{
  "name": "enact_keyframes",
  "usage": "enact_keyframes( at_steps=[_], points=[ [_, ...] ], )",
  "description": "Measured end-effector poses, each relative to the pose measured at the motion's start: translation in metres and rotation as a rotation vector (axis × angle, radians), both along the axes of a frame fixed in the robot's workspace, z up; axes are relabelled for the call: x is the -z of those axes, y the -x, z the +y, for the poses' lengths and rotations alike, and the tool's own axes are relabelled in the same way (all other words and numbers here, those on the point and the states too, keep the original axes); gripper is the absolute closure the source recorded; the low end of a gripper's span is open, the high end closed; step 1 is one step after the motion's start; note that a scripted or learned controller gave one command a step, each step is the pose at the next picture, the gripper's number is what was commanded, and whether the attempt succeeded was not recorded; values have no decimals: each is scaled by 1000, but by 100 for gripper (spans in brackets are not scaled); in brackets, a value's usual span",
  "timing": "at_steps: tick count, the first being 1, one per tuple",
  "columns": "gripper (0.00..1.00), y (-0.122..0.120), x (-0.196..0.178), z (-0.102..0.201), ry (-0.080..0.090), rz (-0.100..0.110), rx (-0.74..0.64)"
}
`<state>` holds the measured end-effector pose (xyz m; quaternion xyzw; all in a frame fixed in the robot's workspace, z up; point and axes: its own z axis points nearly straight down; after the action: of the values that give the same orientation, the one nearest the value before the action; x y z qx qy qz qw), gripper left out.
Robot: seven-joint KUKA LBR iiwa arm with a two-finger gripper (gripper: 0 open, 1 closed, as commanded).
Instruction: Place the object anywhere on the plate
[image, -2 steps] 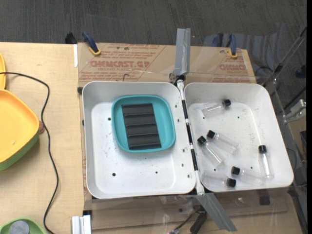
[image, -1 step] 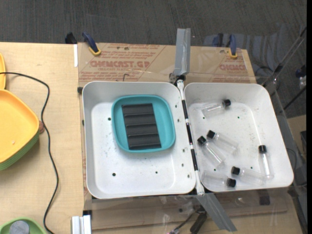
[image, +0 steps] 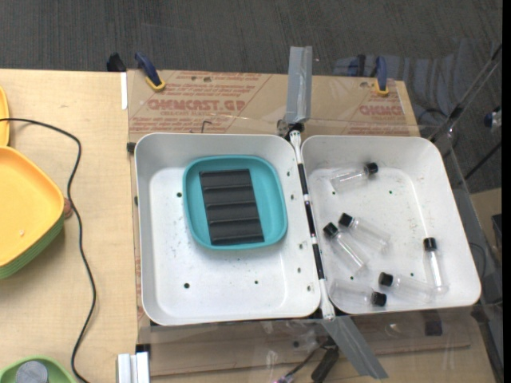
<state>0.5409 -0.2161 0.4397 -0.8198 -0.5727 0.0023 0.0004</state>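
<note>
A teal square plate (image: 235,203) lies in the left white bin (image: 160,278), toward its upper middle. A dark ribbed rectangular block (image: 231,207) rests flat on the plate, covering most of its centre. In the right white bin (image: 447,174) lie several clear plastic vials with black caps: one near the top (image: 354,175), two near the left middle (image: 355,228), one at the right (image: 433,263), and others along the bottom (image: 395,286).
Yellow and green dishes (image: 24,214) are stacked at the left edge of the wooden bench, with a black cable (image: 80,238) looping past them. Cardboard (image: 223,102) with clamps lies behind the bins. A grey upright post (image: 299,86) stands between the bins at the back.
</note>
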Motion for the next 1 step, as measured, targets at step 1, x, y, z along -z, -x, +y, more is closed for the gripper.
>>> enact_keyframes(
  at_steps=[1],
  points=[
    [0, 24, 0, 4, -1, 1, 122]
  ],
)
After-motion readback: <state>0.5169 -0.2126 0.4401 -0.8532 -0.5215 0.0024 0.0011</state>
